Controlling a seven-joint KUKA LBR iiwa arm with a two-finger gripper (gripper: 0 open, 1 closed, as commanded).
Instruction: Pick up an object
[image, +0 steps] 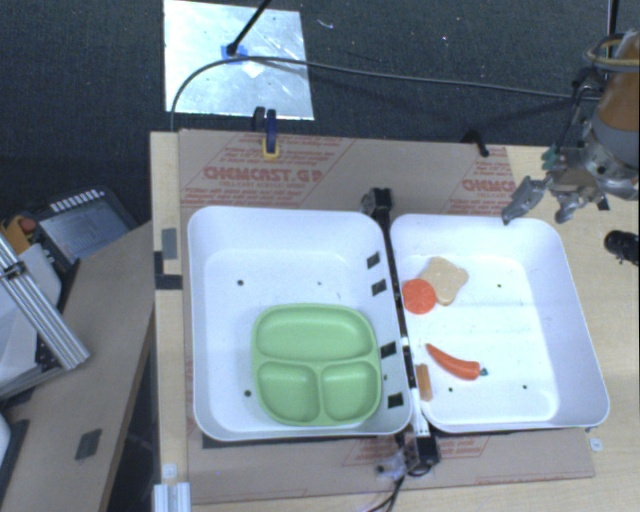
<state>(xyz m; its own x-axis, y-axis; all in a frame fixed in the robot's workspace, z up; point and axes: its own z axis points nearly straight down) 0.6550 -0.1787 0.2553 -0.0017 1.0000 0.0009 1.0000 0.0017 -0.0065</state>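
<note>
Over the right bin's far right corner: the gripper (545, 198) hangs above the rim, its two grey fingers spread apart with nothing between them.
Arm: grey, with an orange band showing at the view's upper right edge.
Right bin (560, 330): white and shallow; holds four small items, all in its left half, well apart from the gripper.
Tan bread-shaped piece (445, 277): near the bin's far left, touching the red round slice (419, 296) just beside it.
Red chili pepper (455, 363): lies slanted lower down, nearer the front.
Small orange stick (423, 381): against the left wall, just beside the pepper.
Left bin (220, 270): holds a green divided plate (316, 362) with three compartments, toward its front right.
</note>
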